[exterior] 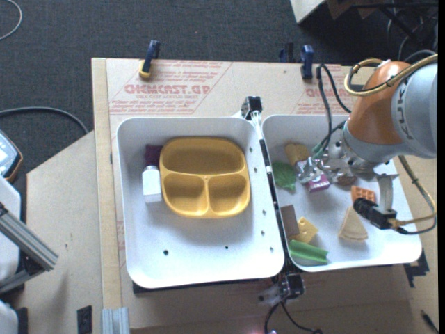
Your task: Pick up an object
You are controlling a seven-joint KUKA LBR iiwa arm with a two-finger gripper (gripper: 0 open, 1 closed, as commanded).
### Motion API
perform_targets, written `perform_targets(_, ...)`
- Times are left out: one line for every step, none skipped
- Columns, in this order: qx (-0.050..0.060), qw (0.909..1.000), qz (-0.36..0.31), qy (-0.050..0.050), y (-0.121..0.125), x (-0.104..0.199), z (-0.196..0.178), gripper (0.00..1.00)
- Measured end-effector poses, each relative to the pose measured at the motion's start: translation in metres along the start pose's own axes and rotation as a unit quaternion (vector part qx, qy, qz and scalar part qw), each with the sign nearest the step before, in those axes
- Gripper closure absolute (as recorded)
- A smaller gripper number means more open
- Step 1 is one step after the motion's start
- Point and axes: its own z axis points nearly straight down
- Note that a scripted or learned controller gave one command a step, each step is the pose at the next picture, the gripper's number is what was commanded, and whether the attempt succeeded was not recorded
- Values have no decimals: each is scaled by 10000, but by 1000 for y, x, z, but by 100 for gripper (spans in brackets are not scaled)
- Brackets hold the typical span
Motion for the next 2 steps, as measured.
perform_targets(-26,10000,-11,-10,5,3,-44,100)
perform_targets(-45,10000,-15,-13,7,3,-108,100)
